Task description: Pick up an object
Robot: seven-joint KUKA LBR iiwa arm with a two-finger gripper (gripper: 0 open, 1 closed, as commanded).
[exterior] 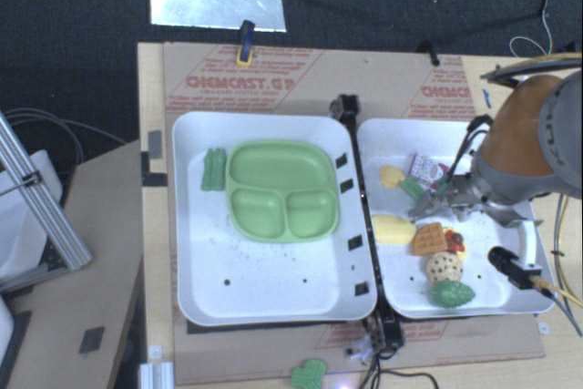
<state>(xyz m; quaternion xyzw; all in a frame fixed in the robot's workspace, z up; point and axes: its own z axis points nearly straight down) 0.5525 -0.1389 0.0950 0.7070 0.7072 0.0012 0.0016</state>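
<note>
My tool hangs low inside the right bin, and I cannot tell how it stands from this slant. Just beside its tip lie a small green piece and a white-and-purple packet. Below it sit a yellow lemon-like shape, a waffle-like orange square, a spotted cookie and a green leafy lump. Well away, across the divider, the left bin holds a green sectioned plate.
</note>
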